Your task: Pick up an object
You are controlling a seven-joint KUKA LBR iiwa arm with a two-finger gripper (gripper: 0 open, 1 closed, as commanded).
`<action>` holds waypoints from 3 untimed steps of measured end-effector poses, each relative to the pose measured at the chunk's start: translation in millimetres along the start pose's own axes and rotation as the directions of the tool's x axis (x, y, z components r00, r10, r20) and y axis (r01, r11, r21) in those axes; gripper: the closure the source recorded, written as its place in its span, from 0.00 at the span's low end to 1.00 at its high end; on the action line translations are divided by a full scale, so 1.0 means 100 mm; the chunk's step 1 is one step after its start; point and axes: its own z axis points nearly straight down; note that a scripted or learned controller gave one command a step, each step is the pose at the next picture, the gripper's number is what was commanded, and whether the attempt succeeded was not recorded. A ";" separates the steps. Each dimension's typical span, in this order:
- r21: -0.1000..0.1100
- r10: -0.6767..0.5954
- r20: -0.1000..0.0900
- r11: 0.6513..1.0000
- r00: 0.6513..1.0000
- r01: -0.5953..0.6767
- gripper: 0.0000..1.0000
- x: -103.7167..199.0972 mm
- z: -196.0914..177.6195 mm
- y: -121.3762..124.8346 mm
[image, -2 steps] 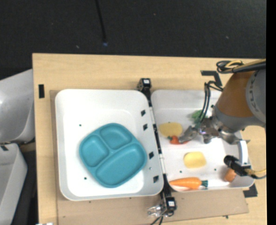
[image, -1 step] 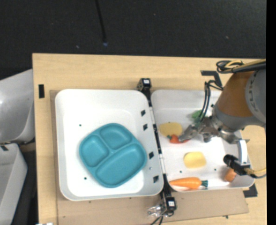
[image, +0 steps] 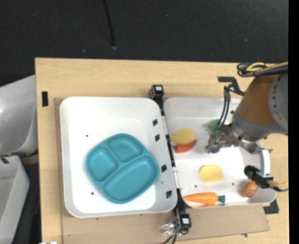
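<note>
The wooden bench (image: 113, 78) carries two shallow white bins side by side. The left white bin (image: 78, 121) holds a teal plastic divided plate with three compartments (image: 121, 168), lying flat a little toward 6 o'clock of the bin's middle. The right white bin (image: 190, 110) holds the loose items. A yellow and orange-red rounded toy food piece (image: 183, 139) sits near the bin's 9 o'clock wall. A pale yellow rounded toy lump (image: 210, 173) lies near the bin's middle, at about 5 o'clock from the first piece and well apart from it. An orange toy carrot with a green stub end (image: 203, 199) lies along the 6 o'clock wall, pointing across the bin. A small orange object (image: 249, 189) rests in the 4 o'clock corner, just beside a black fitting. The grey arm with its orange band (image: 258, 108) comes in from 3 o'clock, and its gripper (image: 216, 142) hangs low over the bin at about 12 o'clock of the pale yellow lump. A small green thing (image: 213, 125) shows just at the gripper's 12 o'clock side, partly hidden. Whether the gripper is parted or closed cannot be told, and nothing can be seen between its tips.
</note>
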 end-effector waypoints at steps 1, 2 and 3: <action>0.007 -0.001 -0.001 1.000 1.000 0.001 1.00 -0.06 -0.60 -0.05; 0.004 -0.011 0.000 1.000 1.000 0.011 1.00 -0.13 -1.24 -0.03; 0.004 -0.013 -0.001 1.000 1.000 0.013 1.00 -0.14 -1.77 -0.01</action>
